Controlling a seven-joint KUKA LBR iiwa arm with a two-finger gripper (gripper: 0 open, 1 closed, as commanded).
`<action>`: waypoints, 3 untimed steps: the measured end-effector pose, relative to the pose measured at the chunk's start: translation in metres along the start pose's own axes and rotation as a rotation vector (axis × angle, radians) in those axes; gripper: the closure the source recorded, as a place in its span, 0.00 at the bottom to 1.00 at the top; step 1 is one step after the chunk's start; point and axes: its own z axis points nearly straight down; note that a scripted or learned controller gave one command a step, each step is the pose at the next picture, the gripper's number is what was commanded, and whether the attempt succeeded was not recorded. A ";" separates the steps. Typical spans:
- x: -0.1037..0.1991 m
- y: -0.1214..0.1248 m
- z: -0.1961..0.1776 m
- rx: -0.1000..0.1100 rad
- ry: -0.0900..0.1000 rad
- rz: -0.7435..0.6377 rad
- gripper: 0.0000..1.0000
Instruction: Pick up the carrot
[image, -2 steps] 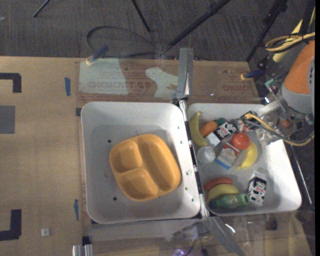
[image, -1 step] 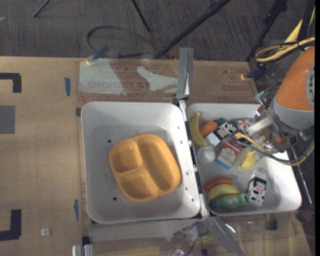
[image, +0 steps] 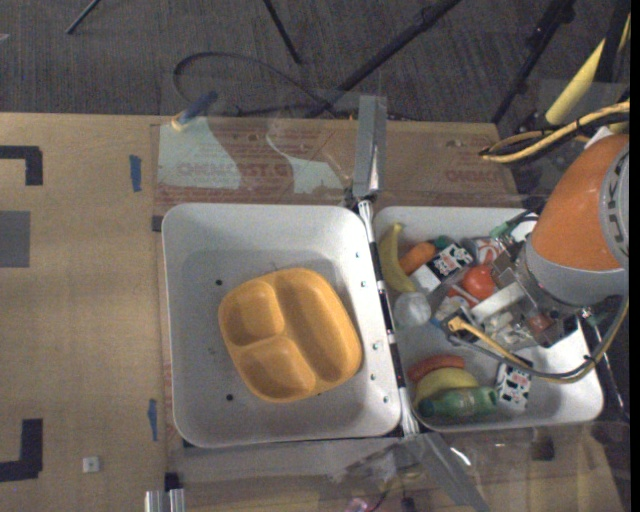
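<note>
The carrot is a short orange piece with a green top, lying in the right bin near its back left corner, next to a yellow banana. My gripper hangs over the middle of the right bin, to the right of the carrot and a little nearer the front. It is above a red round item. The grey and orange wrist hides the bin's right part. Nothing shows between the gripper and the carrot.
The left bin holds a yellow compartment plate. The right bin also holds a clear ball, a red piece, a yellow piece, a green piece and small printed boxes. A yellow cable loops under the wrist.
</note>
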 end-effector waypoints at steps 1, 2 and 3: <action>-0.004 -0.010 0.015 0.001 0.000 0.147 1.00; 0.101 0.005 0.018 -0.001 0.001 0.187 1.00; 0.013 -0.030 0.024 0.000 -0.001 0.089 1.00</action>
